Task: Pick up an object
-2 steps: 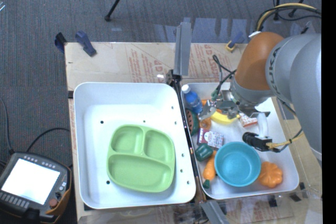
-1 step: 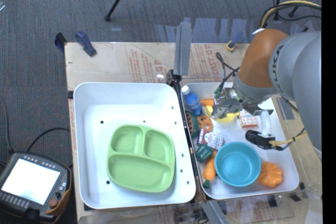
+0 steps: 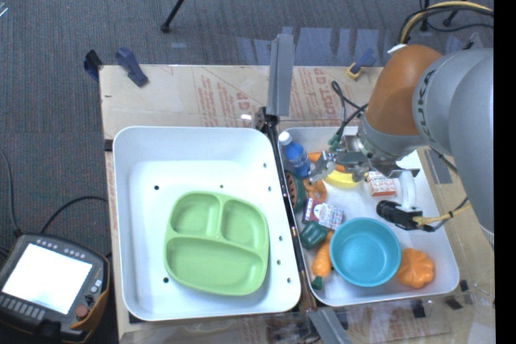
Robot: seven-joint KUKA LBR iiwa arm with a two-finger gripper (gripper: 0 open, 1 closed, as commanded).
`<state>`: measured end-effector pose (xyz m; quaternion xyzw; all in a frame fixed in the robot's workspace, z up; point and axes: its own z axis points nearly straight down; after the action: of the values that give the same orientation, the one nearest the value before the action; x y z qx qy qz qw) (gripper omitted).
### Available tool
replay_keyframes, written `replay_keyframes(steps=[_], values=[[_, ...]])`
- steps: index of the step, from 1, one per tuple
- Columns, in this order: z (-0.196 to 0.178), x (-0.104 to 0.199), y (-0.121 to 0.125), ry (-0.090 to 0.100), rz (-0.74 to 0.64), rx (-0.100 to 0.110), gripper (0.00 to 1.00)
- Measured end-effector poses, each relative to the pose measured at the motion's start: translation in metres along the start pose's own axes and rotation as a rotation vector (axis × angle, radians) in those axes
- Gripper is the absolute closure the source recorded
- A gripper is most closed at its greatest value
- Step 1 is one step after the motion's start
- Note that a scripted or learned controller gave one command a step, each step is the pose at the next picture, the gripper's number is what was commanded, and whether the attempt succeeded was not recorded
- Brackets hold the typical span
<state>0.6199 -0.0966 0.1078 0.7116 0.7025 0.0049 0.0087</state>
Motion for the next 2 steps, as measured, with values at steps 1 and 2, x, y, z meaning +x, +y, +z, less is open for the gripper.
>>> replay_keyframes(steps=[1, 2], values=[[0.0110, 0.0077, 0.0268, -0.002, 0.102, 0.011, 0.00], [0.0024, 0.0081, 0.0273, 0.001, 0.103, 0.010, 1.00]])
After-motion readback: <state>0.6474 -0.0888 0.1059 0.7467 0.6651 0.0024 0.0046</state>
